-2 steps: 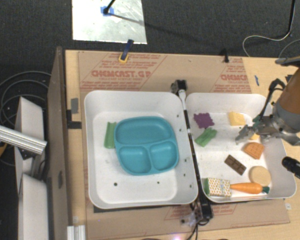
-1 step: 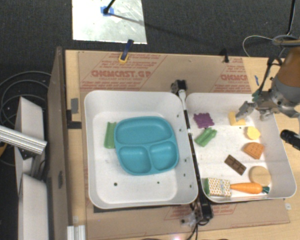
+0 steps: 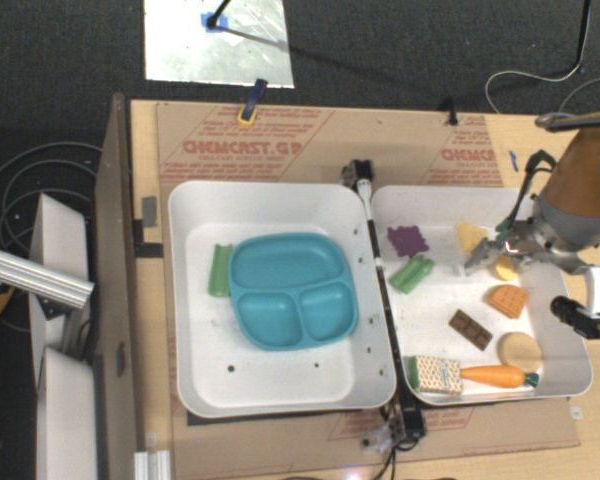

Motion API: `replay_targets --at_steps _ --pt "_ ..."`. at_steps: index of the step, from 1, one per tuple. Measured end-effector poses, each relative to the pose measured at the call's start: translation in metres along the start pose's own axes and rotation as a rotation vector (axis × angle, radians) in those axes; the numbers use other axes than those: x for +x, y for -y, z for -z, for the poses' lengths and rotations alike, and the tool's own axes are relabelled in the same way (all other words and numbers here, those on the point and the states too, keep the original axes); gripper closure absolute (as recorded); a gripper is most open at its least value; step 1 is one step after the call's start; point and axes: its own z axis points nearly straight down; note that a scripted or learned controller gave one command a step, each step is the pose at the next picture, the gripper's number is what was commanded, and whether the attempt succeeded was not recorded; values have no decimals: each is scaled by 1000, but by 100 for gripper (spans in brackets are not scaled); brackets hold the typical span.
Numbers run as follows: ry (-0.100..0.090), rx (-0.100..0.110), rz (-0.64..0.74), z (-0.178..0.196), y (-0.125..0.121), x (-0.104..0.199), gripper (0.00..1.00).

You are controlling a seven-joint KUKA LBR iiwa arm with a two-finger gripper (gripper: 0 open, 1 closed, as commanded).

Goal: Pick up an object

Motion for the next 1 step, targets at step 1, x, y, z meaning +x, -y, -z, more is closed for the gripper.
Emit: replay_targets --at_steps 1 --pt "-3 6 -3 -9 55 0 0"
